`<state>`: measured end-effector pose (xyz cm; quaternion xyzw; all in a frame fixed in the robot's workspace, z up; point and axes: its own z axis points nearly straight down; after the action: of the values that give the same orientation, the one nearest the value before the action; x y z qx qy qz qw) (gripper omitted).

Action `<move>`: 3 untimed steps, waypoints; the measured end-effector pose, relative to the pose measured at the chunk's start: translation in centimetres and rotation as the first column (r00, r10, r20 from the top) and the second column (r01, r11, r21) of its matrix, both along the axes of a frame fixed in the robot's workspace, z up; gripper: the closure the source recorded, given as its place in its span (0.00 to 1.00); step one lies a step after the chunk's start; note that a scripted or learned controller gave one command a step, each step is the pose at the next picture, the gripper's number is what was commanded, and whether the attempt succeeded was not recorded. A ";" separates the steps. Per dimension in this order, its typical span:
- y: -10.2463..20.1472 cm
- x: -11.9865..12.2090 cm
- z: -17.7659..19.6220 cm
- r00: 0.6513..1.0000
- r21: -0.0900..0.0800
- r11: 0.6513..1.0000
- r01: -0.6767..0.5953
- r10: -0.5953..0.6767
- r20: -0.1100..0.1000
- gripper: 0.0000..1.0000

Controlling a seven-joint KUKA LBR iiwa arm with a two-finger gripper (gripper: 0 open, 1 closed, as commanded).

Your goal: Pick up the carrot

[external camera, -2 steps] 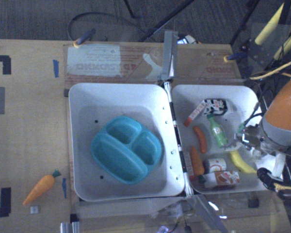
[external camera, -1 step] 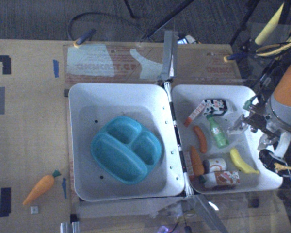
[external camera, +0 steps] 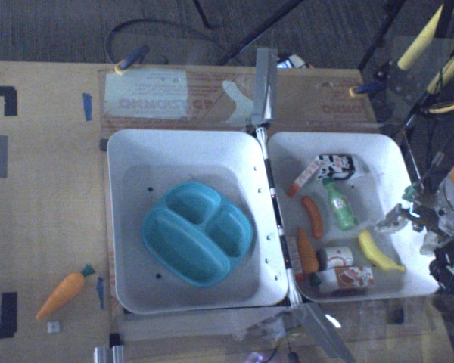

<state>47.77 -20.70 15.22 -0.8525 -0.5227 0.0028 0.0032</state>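
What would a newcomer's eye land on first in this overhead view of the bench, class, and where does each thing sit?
The teal divided plate stands out most, lying tilted in the left white bin. Next comes the clutter in the right bin: a green bottle, a banana and a carrot by the inner wall. A second carrot lies alone on the bench, left of both bins.

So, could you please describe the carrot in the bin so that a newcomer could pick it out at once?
Look in the right-hand white bin. Along its left wall, near the front, lies the carrot: plain orange, tapered, with a dark green tip. The sausage just behind it is redder and round-ended.
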 end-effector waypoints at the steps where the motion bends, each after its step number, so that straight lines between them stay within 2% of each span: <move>1: -0.7 3.1 15.6 1.000 -0.002 1.000 0.003 -0.003 0.003 0.00; 2: -0.5 0.1 9.2 0.995 0.001 0.995 -0.101 0.101 0.001 0.00; 3: 1.7 0.2 11.7 0.957 -0.002 0.957 -0.289 0.289 0.005 0.00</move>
<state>47.97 -19.04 26.93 -0.7669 -0.6417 0.0014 0.0010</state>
